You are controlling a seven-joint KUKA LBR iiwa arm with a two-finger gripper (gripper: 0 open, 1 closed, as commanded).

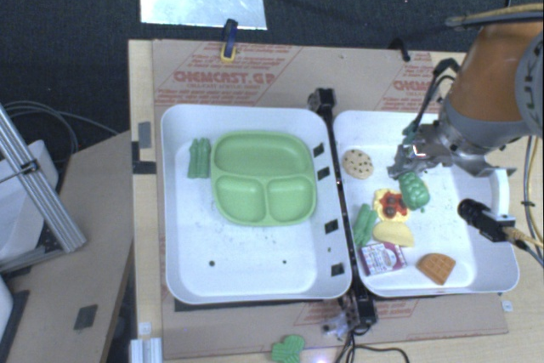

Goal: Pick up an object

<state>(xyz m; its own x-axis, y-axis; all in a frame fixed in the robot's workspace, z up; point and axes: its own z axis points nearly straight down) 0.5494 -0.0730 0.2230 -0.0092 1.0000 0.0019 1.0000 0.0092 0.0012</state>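
Gripper [414, 168] low in right bin [493, 268], over green toy [415, 190].
Finger state: can't tell. Toy lies beside cookie [358, 163], pizza slice [389, 205], waffle [436, 268]. Green tray [262, 178] in left bin [246, 268].

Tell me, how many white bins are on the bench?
2. The left bin holds a green divided plate and a small green bundle. The right bin holds the play food, with the gripper above it.

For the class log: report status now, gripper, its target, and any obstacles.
Gripper low in right bin, over green toy. Grasp unconfirmed. Pizza slice and cookie crowd close.
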